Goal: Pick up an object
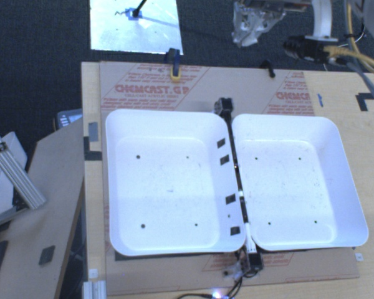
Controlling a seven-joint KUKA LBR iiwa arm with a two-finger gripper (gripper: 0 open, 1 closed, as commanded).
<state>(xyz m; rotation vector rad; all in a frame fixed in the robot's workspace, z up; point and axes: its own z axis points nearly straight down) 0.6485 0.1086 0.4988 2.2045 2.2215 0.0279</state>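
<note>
My gripper [248,33] hangs high at the top of the camera view, above the bench's far edge and beyond the right bin [336,167]. Its pale fingers point downward. I see nothing between them. The left bin [121,167] and the right bin sit side by side, joined along a black clipped seam [232,173]. I see no loose object inside either bin, just small dark dots on their white floors.
A shiny metal plate [134,17] lies on the dark floor at the top left. A small blue and yellow clamp [174,67] stands at the board's far edge. An aluminium rail [9,170] slants at the left. Yellow cables [361,55] trail at the upper right.
</note>
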